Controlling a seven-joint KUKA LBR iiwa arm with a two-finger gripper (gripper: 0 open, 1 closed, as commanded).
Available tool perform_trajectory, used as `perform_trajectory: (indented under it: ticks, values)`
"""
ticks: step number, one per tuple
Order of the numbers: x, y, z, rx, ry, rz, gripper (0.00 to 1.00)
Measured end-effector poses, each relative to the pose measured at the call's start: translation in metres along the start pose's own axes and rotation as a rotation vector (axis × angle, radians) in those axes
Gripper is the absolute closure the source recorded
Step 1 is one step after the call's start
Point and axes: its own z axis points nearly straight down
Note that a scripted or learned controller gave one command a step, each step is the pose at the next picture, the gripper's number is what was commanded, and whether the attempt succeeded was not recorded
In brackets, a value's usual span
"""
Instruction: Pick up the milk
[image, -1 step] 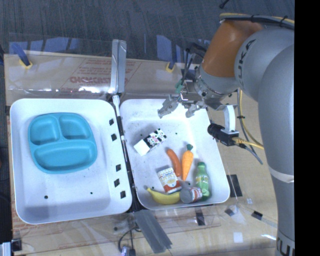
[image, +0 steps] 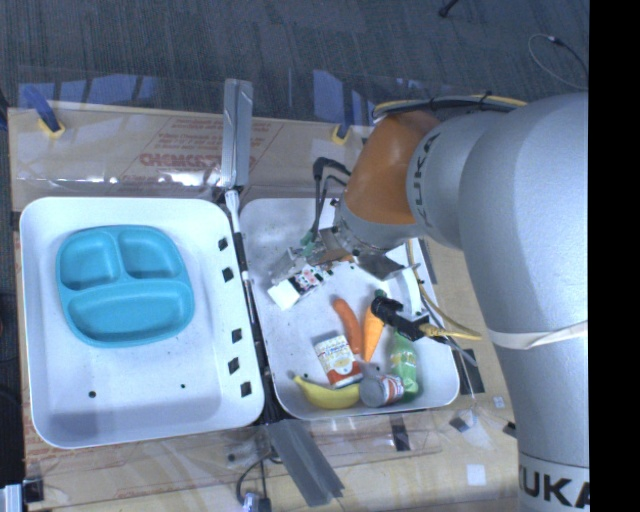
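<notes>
The milk (image: 290, 288), a small white carton with dark and red print at one end, lies on its side in the upper left part of the right bin (image: 262, 232). My gripper (image: 314, 260) hangs directly over the carton's printed end, at the tip of the grey arm with its orange band (image: 385, 180). It looks very close to the carton or touching it. Whether the carton is gripped cannot be made out from this angle.
Lower in the right bin lie two carrots (image: 348, 322), a red-and-cream box (image: 337, 358), a banana (image: 325, 393), a green bottle (image: 404, 362) and a grey object (image: 373, 387). The left bin (image: 130, 400) holds a blue divided plate (image: 122, 282).
</notes>
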Motion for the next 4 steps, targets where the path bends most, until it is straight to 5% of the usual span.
perform_trajectory:
  ticks: [1,2,3,4]
  values:
    - [-0.034,-0.012,0.005,-0.013,-0.001,-0.136,0.00]
    - [-0.006,-0.010,-0.005,0.002,-0.005,-0.004,0.00]
    - [-0.027,-0.039,0.006,-0.018,-0.010,-0.158,0.00]
    - [-0.026,-0.035,-0.010,-0.027,-0.013,-0.165,1.00]
